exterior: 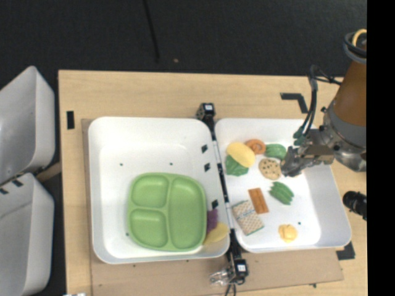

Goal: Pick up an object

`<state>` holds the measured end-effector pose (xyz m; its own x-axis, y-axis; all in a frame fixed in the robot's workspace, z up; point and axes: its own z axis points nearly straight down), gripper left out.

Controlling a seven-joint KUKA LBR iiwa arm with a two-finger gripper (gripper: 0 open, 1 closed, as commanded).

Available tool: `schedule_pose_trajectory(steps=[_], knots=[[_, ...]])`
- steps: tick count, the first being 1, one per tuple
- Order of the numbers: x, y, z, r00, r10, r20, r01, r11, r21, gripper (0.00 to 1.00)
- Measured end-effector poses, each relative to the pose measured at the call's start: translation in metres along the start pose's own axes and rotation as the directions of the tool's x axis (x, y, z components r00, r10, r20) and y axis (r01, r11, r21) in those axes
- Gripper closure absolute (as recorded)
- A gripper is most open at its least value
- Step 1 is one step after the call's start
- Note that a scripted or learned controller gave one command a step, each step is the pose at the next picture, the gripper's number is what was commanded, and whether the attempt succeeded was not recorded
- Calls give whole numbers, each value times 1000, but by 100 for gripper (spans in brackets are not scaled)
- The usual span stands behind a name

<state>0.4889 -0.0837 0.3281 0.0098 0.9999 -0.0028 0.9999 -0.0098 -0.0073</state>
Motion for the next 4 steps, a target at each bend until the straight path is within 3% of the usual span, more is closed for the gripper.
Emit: schedule_pose_trajectory(steps=[1,2,3,4], knots=[[-27,0,184,1000,-6,-3,6,1000,5,100],[-13,4,226,1000,-4,1,5,1000,-14,100],[-47,9,172,1000,-7,1,7,1000,-14,100],[-90,54,230,1000,-7,0,7,1000,-9,100]])
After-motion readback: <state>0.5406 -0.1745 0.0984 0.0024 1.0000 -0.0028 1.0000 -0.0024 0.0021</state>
